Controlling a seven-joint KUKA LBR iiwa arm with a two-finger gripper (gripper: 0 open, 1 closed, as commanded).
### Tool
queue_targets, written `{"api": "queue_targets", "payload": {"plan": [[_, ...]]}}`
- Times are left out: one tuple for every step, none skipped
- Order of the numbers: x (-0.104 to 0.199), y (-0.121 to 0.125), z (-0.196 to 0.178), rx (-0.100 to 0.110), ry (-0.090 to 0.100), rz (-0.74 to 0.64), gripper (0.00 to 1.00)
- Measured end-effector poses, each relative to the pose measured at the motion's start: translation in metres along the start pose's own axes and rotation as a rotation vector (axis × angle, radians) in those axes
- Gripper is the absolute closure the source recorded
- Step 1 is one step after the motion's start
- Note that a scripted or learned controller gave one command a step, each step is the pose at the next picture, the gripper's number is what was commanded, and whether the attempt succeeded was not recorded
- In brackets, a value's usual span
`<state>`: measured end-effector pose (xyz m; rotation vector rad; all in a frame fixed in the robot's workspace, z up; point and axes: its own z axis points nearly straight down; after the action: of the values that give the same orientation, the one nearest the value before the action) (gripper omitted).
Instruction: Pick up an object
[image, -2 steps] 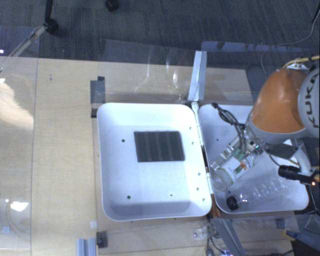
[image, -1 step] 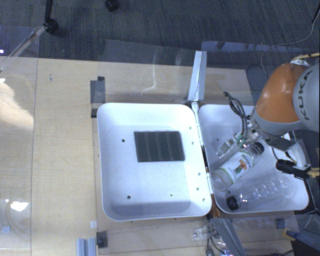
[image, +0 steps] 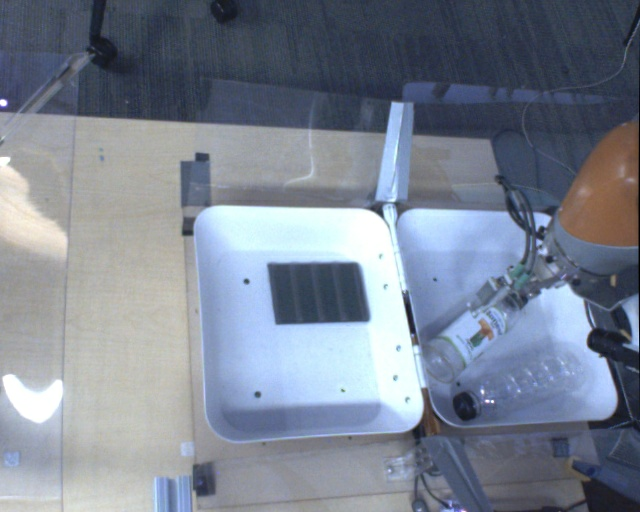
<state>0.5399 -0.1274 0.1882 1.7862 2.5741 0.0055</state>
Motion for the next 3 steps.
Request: {"api": "queue_targets", "payload": {"plan": [[0.0, 0.008, 0.098, -0.008, -0.003, -0.101, 0.0], [0.028, 0.036, 0.098, -0.007, -0.002, -0.15, 0.0], [0.006, -0.043, 0.04, -0.003, -0.001, -0.064, 0.0]]}}
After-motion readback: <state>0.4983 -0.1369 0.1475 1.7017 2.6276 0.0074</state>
